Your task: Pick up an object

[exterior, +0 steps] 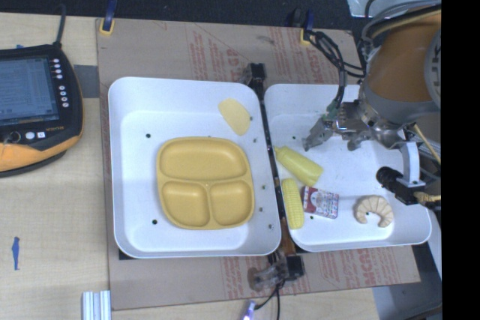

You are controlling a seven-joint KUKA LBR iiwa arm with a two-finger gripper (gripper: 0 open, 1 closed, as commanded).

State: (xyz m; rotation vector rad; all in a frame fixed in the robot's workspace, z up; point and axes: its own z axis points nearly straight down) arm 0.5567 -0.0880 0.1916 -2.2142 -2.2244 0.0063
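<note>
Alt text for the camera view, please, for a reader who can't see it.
The gripper hangs over the right bin, which holds a banana, corn cob, small packet and croissant. The left bin holds a yellow divided plate and a pale yellow piece.

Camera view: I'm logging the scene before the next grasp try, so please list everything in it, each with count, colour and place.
Bins: 2, white, side by side on the bench.
Tray: 1, yellow, three compartments, middle of the left bin.
Chip: 1, pale yellow, left bin, upper right.
Banana: 1, yellow, right bin, near its left wall.
Corn: 1, yellow, right bin, lower left, along the wall.
Packet: 1, red and white, right bin, beside the corn.
Croissant: 1, tan, right bin, lower right.
Pendant: 1, black and orange with a screen, bench at far left.
Clamps: 2, blue and yellow, top edge of the brown board.
Gripper: 1, grey metal, above the right bin's upper part.
</note>
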